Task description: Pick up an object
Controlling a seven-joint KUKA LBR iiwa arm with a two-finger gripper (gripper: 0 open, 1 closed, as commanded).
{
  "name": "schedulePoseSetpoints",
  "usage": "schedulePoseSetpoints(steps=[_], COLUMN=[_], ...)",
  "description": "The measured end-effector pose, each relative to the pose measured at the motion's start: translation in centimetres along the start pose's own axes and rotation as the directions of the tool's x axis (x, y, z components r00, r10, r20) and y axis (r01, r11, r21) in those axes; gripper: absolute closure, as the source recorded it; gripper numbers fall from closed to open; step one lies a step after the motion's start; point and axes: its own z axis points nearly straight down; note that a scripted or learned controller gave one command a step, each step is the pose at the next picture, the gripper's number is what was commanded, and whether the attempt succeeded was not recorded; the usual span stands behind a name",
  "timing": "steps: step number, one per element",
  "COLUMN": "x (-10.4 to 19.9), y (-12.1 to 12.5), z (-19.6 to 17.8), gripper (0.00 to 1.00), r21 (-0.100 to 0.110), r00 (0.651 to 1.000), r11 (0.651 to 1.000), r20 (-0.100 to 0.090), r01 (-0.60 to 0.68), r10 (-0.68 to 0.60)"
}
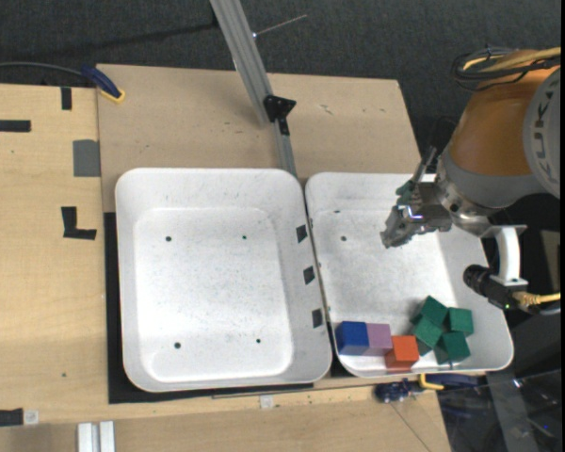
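The arm (508, 139) runs off the right edge, so only its orange band and part of some dark lettering show, too cut off to read. Beneath it the right bin (358, 205) holds a cluster along its near wall: green blocks (443, 328) at the corner, then an orange block (404, 349), a purple block (379, 336) and a blue block (352, 335). The gripper (395, 234) hangs over the bin's bare middle, well apart from them; I cannot tell how its fingers stand.

Pincer (396, 234) hovers over right bin (358, 196), blocks (424, 332) clustered at its near edge
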Motion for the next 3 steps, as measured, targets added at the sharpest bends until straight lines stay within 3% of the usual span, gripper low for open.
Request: schedulePoseSetpoints(steps=[3], x=[16.8], y=[3.0], z=[1.8], gripper=[1.0], r21=[0.0], r00=[1.0], r11=[1.0], r20=[0.001], r01=[0.0], r10=[0.0])
